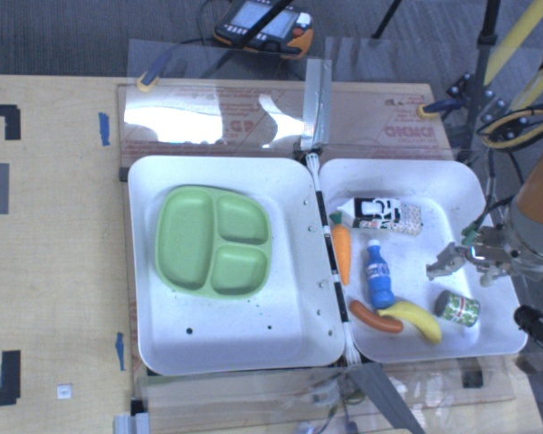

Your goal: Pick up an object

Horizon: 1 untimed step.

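My jaws (475,262) hang at the right of the frame over the right bin (452,181), spread apart and holding nothing. Just below them lies a small green can (457,308) on its side, the nearest thing to take. Left of it a banana (414,318) lies touching a red sausage (376,318), with a blue bottle (377,276) above them, a carrot (342,251) along the bin's left wall, and a black-and-white box (386,213) toward the top. The risk, as I judge it, is the can: round and lying down, it may roll away if I come down off-centre, or I may nudge it against the banana and close on air. The left bin (145,269) carries a green divided plate (214,240). Both bins sit on a pale wooden tabletop (50,242) with blue tape marks; a clear sheet (217,111) stands behind them, and a handheld controller (262,23) lies at the top on grey floor.
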Each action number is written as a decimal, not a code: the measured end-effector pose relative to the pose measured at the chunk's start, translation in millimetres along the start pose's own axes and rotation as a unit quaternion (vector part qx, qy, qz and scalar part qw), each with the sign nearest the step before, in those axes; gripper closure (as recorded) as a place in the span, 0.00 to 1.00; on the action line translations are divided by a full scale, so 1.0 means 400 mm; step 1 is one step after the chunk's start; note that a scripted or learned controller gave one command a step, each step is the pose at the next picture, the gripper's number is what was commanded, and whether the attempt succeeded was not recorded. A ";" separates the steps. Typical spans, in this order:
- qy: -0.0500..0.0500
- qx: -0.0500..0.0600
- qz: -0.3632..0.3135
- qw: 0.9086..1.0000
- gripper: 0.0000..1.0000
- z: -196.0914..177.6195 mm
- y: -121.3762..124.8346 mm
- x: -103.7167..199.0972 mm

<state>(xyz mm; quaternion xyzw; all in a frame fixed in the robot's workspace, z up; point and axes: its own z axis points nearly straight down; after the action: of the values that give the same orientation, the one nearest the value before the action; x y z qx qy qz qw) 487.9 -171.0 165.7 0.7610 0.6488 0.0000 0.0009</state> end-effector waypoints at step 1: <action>0.001 0.002 -0.043 0.999 0.00 0.033 -0.020 -0.007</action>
<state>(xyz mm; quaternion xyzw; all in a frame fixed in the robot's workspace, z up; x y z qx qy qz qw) 479.4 -172.4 152.6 0.7324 0.6809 -0.0001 -0.0013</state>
